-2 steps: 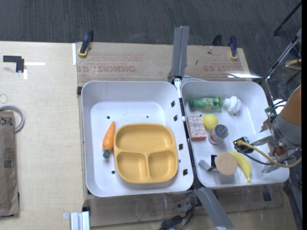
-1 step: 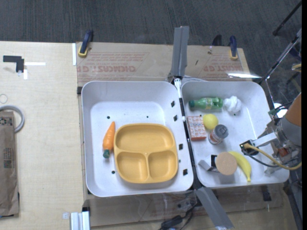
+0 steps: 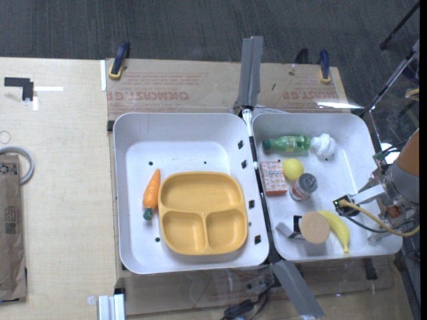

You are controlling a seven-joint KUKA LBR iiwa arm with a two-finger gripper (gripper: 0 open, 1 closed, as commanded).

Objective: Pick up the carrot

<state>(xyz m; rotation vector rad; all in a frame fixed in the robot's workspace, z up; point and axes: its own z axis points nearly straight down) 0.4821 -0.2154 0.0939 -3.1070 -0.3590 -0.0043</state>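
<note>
Carrot (image 3: pixel 151 191) lies well apart from end effector (image 3: pixel 385 209).

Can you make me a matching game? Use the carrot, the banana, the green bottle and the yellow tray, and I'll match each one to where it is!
Things:
1. carrot
2. banana
3. green bottle
4. yellow tray

Places:
A. far end of the right bin
B. middle of the left bin
C. near end of the right bin
D. left bin, beside the tray's left edge

Pairs: 1-D, 2-C, 3-A, 4-B

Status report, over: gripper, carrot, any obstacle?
Gripper at right bin's right edge, far from carrot. Carrot lies in left bin, beside yellow plate. Carrot top uncovered.
</note>
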